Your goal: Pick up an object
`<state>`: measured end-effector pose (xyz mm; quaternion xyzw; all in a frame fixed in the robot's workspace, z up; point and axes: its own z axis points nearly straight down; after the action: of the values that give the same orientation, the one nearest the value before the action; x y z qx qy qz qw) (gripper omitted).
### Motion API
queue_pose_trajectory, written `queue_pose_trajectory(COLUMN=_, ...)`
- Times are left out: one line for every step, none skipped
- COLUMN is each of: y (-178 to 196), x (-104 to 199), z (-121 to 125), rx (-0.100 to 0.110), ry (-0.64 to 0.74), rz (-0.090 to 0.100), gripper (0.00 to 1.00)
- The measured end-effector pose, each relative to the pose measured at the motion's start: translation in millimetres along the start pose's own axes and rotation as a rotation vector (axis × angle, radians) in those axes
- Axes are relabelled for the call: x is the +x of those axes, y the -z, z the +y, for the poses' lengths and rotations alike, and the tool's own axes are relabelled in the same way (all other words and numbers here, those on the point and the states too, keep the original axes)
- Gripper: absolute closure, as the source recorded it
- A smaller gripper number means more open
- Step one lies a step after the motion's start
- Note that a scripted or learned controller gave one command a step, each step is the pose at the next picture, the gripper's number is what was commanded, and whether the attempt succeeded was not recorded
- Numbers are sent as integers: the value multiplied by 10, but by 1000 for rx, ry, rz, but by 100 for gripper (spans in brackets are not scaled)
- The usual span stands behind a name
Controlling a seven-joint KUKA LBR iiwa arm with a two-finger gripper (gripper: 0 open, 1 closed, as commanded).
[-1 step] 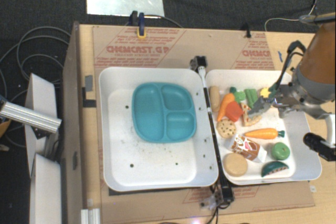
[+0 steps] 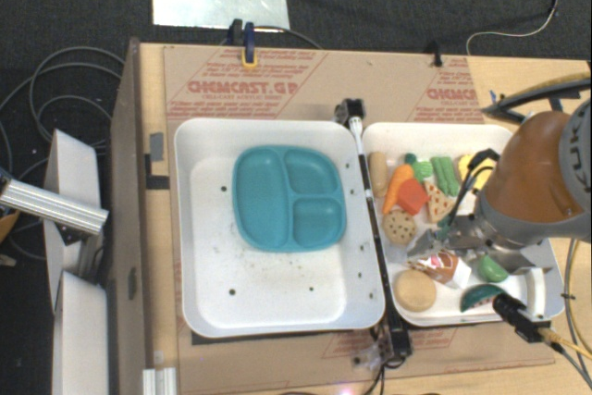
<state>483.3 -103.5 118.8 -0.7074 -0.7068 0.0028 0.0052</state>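
Observation:
The right bin [image 2: 546,305] holds several toy foods. Among them are a tan cylinder [image 2: 377,171], an orange carrot [image 2: 399,183], a red block [image 2: 413,197], a speckled cookie [image 2: 400,226], green pieces [image 2: 445,172], a round bun [image 2: 415,290] and a red and white piece [image 2: 442,267]. My gripper [image 2: 442,242] hangs low over the middle of this bin, just above the red and white piece and right of the cookie. The orange-banded wrist [image 2: 529,176] hides the bin's right part.
The left bin [image 2: 199,291] holds a teal divided plate [image 2: 289,198]. A green piece [image 2: 492,270] and a dark teal piece [image 2: 481,294] lie near the right bin's front right corner. A black divider bar [image 2: 370,208] runs between the bins. Cardboard [image 2: 277,79] lies behind them.

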Motion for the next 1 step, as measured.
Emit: queue_pose_trajectory(y=-96, x=-15, z=88, rx=-25, ry=7, rz=-1, gripper=0)
